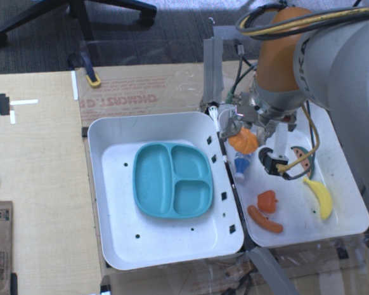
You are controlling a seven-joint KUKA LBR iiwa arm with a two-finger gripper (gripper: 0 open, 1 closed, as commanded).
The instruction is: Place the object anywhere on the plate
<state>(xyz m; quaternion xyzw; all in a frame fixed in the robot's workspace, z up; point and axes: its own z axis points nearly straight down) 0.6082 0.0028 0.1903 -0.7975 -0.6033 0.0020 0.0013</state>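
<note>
A teal plate [172,179] with three compartments lies in the middle of the left bin [112,200]. My gripper [244,134] hangs over the top left corner of the right bin [343,220], close to the wall between the two bins. It is shut on a small orange object [243,141], which sits between the fingers and looks lifted off the bin floor. The plate is to the left of the gripper, across the dividing wall.
In the right bin lie a small blue object [241,165] just under the gripper, a red pepper-like piece [267,201], a sausage [265,220], a yellow banana [320,197] and a watermelon slice [304,160]. The arm covers the bin's upper right.
</note>
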